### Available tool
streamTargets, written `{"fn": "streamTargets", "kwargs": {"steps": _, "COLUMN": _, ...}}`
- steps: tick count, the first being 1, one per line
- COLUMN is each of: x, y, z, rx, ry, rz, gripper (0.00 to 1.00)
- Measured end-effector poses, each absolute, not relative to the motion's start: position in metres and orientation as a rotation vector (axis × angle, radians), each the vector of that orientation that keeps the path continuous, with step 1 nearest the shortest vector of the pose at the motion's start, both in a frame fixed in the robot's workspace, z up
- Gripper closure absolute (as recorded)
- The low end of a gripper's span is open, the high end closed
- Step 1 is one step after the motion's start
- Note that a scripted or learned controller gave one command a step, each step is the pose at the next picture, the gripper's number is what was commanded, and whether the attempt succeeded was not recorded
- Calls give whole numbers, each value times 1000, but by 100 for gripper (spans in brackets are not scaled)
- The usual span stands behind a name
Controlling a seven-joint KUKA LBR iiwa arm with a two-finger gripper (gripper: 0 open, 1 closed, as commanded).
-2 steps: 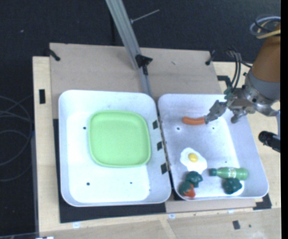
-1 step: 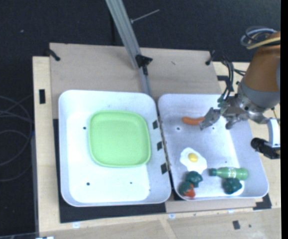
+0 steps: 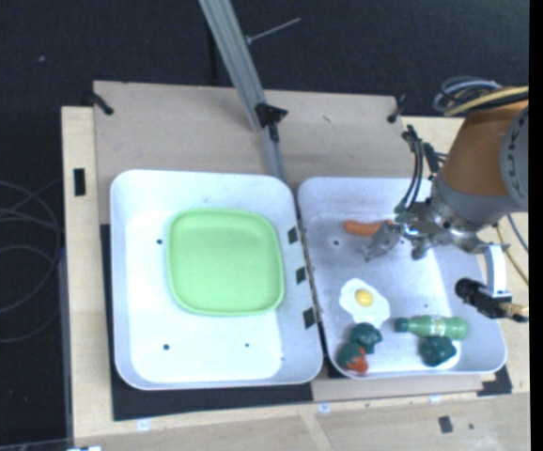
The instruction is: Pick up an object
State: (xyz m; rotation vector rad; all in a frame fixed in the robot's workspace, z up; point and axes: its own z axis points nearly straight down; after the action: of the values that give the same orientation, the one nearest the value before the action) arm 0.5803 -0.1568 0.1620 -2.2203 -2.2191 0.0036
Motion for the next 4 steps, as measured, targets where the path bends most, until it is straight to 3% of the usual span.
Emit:
{"fn": "streamTargets", "kwargs": {"steps": 1, "x": 578, "y": -163, "z": 118, "rx": -2221, "ry": -2219, "rz": 4, "gripper": 0}}
{"fn": "streamTargets", "kwargs": {"steps": 2, "x": 579, "y": -163, "z": 131, "rx": -2224, "ry": -2220, "rz": -2, "gripper": 100}}
{"fn": "streamTargets", "kwargs": {"steps": 4, "x": 590, "y": -155, "z": 227, "rx": -2224, "ry": -2225, "rz": -5, "gripper": 100}}
